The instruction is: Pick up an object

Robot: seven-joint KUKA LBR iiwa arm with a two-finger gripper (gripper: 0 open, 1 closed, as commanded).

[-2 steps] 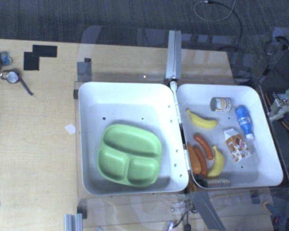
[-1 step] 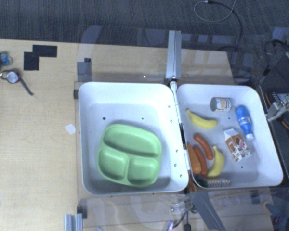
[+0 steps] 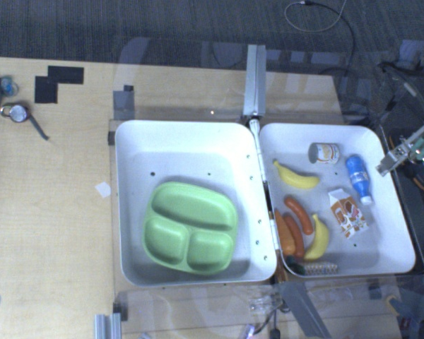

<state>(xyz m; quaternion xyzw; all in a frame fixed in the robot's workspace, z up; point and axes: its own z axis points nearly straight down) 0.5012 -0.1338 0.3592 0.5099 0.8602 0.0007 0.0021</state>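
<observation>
The right bin (image 3: 389, 256) holds a small tin can (image 3: 325, 153), a blue bottle (image 3: 357, 178), a yellow banana (image 3: 297, 177), a second banana (image 3: 318, 239), two orange-red sausages (image 3: 298, 214) (image 3: 288, 234) and a white and brown snack packet (image 3: 348, 215). A dark ridged object (image 3: 315, 268) lies against this bin's front wall. My gripper (image 3: 399, 157) hangs at the right bin's far right rim, just right of the blue bottle and apart from every object. It is small and partly cut off at the view's edge.
A green divided plate (image 3: 191, 227) lies in the left bin (image 3: 127, 189). A metal divider post (image 3: 254, 83) stands between the bins at the back. Black patches (image 3: 56, 83) and small fittings (image 3: 15, 111) sit on the wooden bench at the left.
</observation>
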